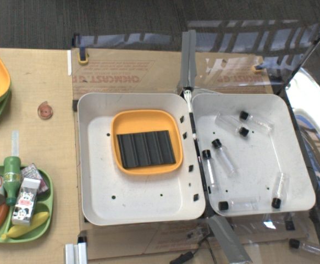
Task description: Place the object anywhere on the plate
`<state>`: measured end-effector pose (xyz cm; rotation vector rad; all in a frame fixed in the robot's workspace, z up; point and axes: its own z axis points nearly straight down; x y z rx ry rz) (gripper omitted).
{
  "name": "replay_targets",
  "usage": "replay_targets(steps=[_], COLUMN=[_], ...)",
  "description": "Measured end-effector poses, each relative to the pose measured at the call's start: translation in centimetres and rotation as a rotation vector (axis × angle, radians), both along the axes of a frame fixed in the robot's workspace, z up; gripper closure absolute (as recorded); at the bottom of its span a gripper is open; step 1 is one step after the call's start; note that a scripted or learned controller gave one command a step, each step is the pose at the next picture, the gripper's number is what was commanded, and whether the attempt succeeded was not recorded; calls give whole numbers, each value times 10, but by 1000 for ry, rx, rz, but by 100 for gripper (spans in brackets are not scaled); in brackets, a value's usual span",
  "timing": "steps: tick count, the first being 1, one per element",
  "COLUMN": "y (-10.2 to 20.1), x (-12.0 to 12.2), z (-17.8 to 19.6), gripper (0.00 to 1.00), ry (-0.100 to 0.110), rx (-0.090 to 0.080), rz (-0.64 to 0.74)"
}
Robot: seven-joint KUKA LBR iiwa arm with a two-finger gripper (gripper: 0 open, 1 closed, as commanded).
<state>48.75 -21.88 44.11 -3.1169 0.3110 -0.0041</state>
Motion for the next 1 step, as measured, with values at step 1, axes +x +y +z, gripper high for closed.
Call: replay_targets(steps=[1], y=[-3], x=[-3], z=[0], gripper=[0], ry=[-1], rx=[1], rz=[0])
